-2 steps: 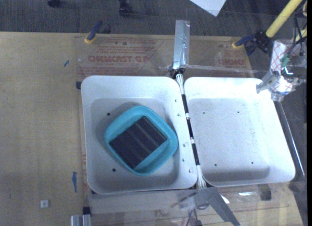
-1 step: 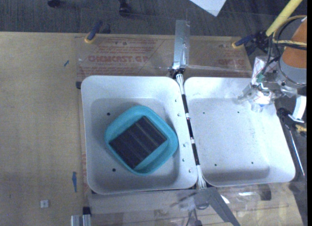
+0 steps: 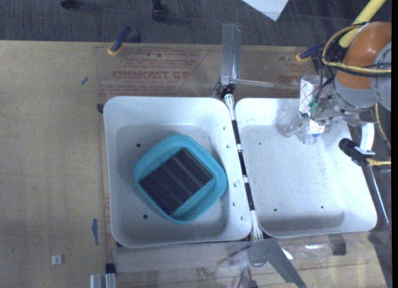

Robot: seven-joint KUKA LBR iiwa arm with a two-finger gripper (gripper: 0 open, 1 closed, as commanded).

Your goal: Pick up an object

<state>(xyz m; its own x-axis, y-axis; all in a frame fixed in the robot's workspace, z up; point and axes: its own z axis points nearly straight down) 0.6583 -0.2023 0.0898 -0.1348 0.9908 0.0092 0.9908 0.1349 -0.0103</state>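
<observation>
Blue dish against left bin wall

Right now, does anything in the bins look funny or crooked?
Yes. In the left bin, the blue tray with its dark ridged insert sits turned diagonally, its corners askew to the bin's straight walls. The gripper looks blurry over the right bin.
</observation>
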